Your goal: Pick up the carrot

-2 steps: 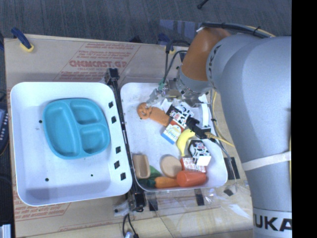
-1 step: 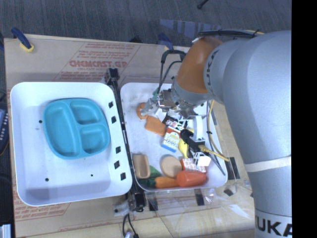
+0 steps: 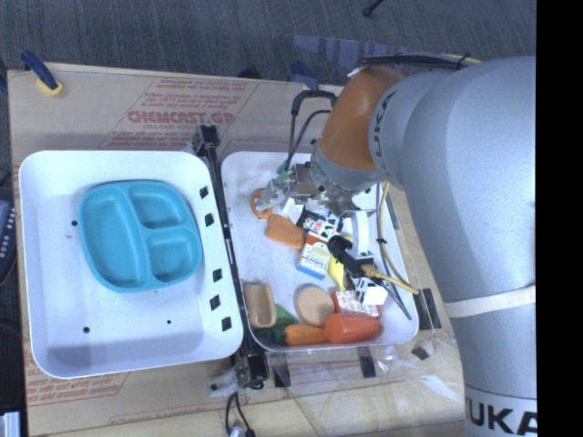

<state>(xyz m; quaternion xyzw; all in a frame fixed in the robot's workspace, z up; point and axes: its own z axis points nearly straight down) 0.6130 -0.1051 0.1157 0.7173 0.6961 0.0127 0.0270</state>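
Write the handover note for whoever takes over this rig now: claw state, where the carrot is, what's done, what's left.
Claw: low over the far left part of the right bin, among the toys; its state can't be made out.
Carrot: lying by the right bin's near wall, beside a red item, well apart from the claw.
Blue tray: in the left bin.
Done: nothing, carrot not grasped.
Left: move to the carrot, grip, lift.

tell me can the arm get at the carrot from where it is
Probably yes. The carrot lies uncovered on top at the near edge of the right bin, so a drop from above looks free. It is crowded, though: a red item touches it and the bin wall sits close.
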